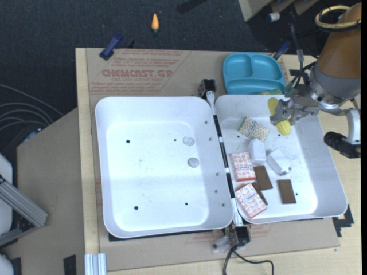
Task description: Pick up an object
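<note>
Several objects lie in the right bin (321, 199); my gripper (282, 118) hangs by the yellow piece (283, 127), grip state indeterminate. Approach step; next: descend squarely, close.

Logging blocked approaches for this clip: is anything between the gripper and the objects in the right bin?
Nothing visible blocks it. The gripper is already low over the right bin, beside a yellow piece. The red-and-white packets, brown bars and white pieces lie uncovered below it in the view.
</note>
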`<control>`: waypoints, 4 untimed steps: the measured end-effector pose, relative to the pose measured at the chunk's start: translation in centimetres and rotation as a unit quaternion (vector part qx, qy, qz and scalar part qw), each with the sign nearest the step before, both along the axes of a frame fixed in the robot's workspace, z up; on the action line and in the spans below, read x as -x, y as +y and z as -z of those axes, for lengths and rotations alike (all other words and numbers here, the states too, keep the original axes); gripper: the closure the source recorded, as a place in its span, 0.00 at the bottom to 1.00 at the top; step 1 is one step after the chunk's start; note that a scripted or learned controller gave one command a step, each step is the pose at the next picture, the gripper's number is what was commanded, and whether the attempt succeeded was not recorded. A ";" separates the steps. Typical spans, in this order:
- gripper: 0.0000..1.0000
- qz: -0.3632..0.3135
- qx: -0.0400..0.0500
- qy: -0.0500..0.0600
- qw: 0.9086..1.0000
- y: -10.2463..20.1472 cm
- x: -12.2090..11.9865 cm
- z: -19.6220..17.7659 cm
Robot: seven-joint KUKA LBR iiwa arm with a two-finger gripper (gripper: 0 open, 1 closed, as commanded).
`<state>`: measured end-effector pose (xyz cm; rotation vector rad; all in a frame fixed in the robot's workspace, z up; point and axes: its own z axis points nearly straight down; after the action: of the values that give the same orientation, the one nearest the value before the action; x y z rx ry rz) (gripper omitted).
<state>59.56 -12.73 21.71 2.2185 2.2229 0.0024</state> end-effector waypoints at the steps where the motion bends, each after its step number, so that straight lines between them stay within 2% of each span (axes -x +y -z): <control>1: 1.00 0.000 0.000 0.000 1.000 4.2 0.9 -4.4; 2: 1.00 0.001 0.000 0.002 1.000 2.2 9.4 -6.1; 3: 1.00 0.001 -0.001 0.003 1.000 8.5 11.1 -6.9; 4: 1.00 0.001 0.000 0.003 1.000 8.1 11.7 -5.0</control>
<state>47.89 -4.67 26.74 2.2238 2.2234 -0.0025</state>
